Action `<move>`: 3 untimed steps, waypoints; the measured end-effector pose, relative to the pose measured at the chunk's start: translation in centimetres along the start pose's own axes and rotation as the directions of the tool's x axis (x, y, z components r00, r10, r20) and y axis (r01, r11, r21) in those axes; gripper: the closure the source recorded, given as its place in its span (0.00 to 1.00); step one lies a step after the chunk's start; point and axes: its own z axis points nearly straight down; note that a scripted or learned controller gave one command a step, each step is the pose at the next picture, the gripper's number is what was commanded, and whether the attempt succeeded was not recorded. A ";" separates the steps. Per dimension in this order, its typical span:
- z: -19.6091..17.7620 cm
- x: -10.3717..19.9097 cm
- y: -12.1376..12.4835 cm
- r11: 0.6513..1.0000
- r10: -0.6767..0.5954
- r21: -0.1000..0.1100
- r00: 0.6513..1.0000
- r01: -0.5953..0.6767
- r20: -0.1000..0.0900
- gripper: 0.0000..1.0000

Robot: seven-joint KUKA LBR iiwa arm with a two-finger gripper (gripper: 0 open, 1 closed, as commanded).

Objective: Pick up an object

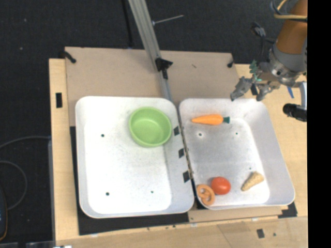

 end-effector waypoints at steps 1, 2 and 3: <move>0.0 0.0 0.0 1.000 -0.001 0.001 1.000 0.001 0.001 0.00; 5.7 -0.3 -0.8 1.000 0.003 0.002 1.000 -0.003 0.000 0.00; 9.9 -0.6 -1.0 1.000 0.004 0.002 1.000 -0.004 0.000 0.00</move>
